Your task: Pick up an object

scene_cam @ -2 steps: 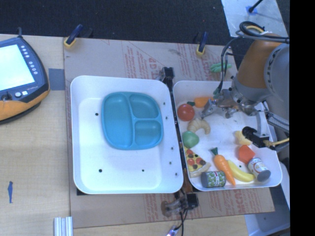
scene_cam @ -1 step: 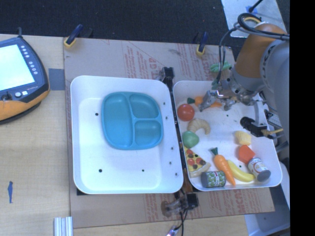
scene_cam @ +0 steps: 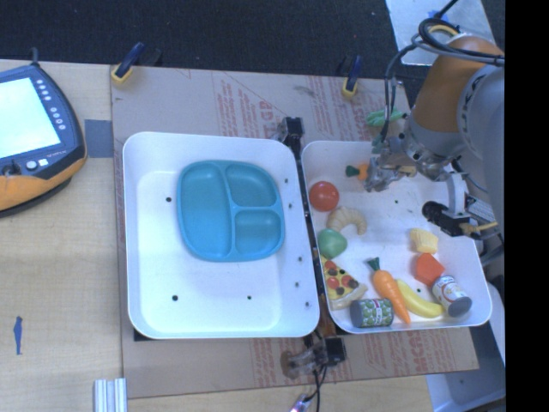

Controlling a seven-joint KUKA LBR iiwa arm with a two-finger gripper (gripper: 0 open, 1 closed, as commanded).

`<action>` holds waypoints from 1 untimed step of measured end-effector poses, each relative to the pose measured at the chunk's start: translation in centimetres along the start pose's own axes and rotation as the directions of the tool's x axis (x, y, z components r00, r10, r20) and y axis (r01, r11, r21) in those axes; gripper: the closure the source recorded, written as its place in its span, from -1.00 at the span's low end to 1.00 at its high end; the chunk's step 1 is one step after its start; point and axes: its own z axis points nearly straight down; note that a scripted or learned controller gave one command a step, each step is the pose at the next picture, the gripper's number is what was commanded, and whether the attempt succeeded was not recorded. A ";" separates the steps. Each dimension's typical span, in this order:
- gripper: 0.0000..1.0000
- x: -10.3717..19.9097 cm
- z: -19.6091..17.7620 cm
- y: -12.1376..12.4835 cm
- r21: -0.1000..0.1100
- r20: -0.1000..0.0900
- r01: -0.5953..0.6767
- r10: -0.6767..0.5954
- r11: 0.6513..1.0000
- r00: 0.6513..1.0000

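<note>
The right bin (scene_cam: 480,256) holds several toy foods. Among them are a red tomato (scene_cam: 323,196), a croissant (scene_cam: 347,220), a green fruit (scene_cam: 331,243), a pizza slice (scene_cam: 340,281), a carrot (scene_cam: 388,286), a banana (scene_cam: 418,301) and a green can (scene_cam: 371,312). My gripper (scene_cam: 381,177) is low at the back of this bin, right beside a small orange and green piece (scene_cam: 358,172) that lies just to its left. The wrist hides the spot under the gripper.
The left bin (scene_cam: 146,256) holds a blue divided plate (scene_cam: 232,210). A yellow piece (scene_cam: 423,240), an orange-red block (scene_cam: 428,268) and a small bottle (scene_cam: 451,295) lie by the right bin's right wall. A tablet (scene_cam: 34,136) sits at the bench's far left.
</note>
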 end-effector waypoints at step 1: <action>-1.00 0.0 0.0 0.0 0.000 0.000 0.000 0.000 1.000 1.000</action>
